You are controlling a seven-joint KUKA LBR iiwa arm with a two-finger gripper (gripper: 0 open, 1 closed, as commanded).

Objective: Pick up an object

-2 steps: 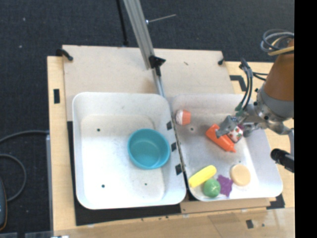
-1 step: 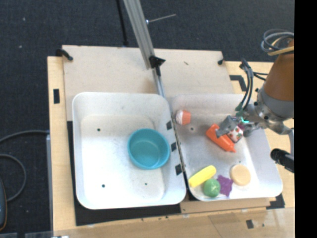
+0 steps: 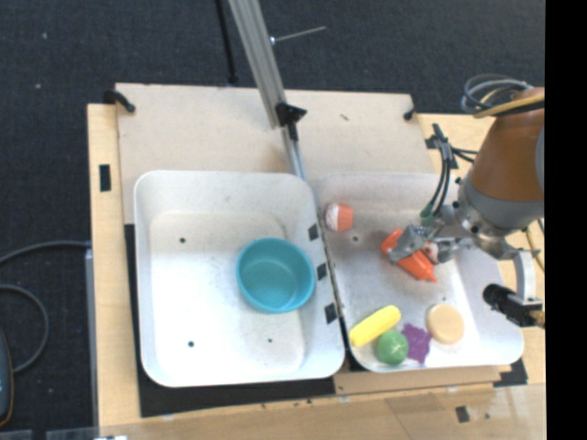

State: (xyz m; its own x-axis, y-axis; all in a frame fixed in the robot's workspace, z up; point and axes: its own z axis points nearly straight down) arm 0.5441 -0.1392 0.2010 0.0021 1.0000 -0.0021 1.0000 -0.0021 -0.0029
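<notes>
Orange carrot [image 3: 415, 257] at gripper [image 3: 415, 246], right bin [image 3: 495, 337]

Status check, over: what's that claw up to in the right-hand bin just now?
Claw low in right bin, at orange object. Grip unconfirmed. Yellow piece, green ball, purple piece nearby, not blocking.

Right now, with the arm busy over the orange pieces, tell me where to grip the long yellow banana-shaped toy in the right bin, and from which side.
Grip the long yellow banana-shaped toy across its narrow middle, coming straight down. It lies flat and slanted, so turn the fingers crosswise to its length. The round green ball crowds its lower side, probably making a side approach awkward.
</notes>
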